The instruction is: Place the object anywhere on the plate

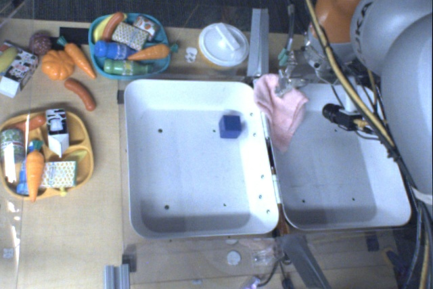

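Arm [389, 30] comes in from the table's right side, grey links and orange band over the right bin's far right corner. Two white bins side by side on the table [67, 233]: left bin [196, 213] and right bin [352, 210], touching along their shared edge. Claw [289, 80] sits at the right bin's far left corner, near the divider; pink cloth [283, 112] hangs from it, bunched at the top right at the fingertips, so it looks pinched shut on the cloth. Cloth's long axis runs roughly far-to-near, draped down; its lower end points toward the table's near edge and overlaps the rim between the bins. Blue cube [231, 126] lies in the left bin, far right part, close to the cloth but apart from it. Yellow tray [84, 145] near the table's left edge holds a toy carrot, small cartons and a bottle. Blue bowl [162, 64] at the far edge, left of centre, is full of toy food. White lidded container [224, 45] stands at the far edge just beyond the left bin's far right corner. Loose toys at the far left corner: orange pumpkin [57, 64], carrot [82, 59], sausage [80, 93]. Can't tell which item is the plate.
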`<move>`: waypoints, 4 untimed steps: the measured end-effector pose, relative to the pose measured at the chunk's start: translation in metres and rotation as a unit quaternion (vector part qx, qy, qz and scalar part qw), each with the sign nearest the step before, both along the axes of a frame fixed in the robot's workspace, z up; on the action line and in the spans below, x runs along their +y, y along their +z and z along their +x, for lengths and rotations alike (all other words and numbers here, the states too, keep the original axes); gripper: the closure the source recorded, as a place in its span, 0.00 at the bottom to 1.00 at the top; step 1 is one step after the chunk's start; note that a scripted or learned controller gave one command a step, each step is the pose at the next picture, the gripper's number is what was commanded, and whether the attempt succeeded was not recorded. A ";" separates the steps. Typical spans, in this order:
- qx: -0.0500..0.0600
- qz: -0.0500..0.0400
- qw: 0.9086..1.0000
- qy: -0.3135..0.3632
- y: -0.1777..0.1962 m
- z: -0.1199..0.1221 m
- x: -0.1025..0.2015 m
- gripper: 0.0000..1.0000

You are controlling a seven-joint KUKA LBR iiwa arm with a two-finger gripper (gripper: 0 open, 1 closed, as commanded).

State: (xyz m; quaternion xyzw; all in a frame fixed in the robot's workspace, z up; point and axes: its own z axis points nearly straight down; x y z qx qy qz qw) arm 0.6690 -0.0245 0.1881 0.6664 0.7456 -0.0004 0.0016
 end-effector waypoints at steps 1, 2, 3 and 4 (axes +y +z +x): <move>-0.001 0.001 1.000 0.005 0.037 0.001 0.002 1.00; -0.001 0.001 0.979 0.206 0.035 -0.019 0.044 1.00; -0.001 0.001 0.918 0.397 0.027 -0.032 0.097 1.00; -0.001 0.001 0.820 0.572 0.022 -0.044 0.143 1.00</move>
